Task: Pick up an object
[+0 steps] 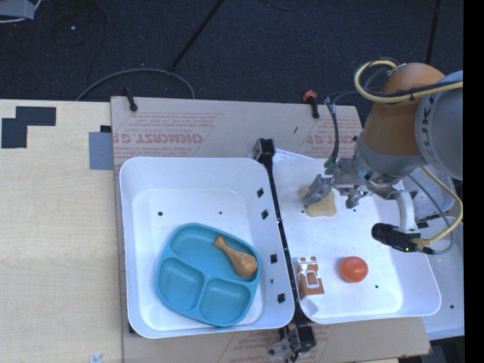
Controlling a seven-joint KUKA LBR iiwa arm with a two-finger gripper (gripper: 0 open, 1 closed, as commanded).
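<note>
Pale wooden surface (53, 225) at left of frame, dark carpet and cables along the top, two white bins side by side on cardboard at centre. Right bin (423, 297): gripper (330, 189) low in its upper-left part, just touching or hovering at a beige lump (321, 205); whether spread or pressed together cannot be told at this angle, and no object seen clearly between them. Orange-red ball (353, 268) lower right of centre in the same bin, printed card-like piece (308, 276) near the divider at lower left. Left bin (136, 195): blue compartment tray (193, 286) carrying a toy drumstick (237, 256) across its upper-right section.

Judged best for the step in hand: straight descent over the beige lump, closing only once centred, since soft, low, irregular shape likely to slip or squash sideways. Little room toward the divider and the bin's upper wall, just beside the target; open floor toward lower right, between lump and ball, better for any lift and retreat. Trailing hoses near the bin's right rim worth minding.
</note>
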